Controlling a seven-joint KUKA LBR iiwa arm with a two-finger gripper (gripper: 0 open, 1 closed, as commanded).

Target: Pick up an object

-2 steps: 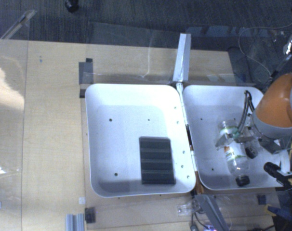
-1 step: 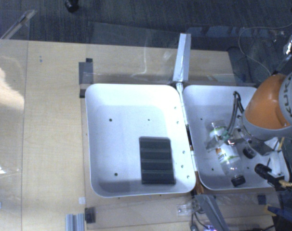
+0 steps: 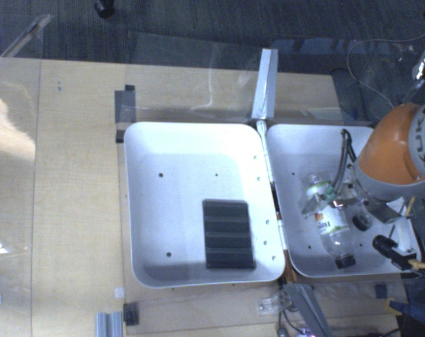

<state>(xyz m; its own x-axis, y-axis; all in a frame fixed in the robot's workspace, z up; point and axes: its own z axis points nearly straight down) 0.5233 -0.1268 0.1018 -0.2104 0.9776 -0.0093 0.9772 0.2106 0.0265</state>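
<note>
My arm (image 3: 398,153) is over the right bin (image 3: 297,153), pincer (image 3: 339,201) down by the bottle (image 3: 332,223). The bottle is clear, lying on its side mid-bin, dark cap (image 3: 345,261) toward the near wall. Can't tell how the pincer is set or whether it has anything (glare and cables in the way). Plan: straddle the body across its narrow axis, not the cap, close square so it doesn't roll out, lift straight up. Black block (image 3: 228,234) in the left bin (image 3: 149,188) is the fallback.
</note>
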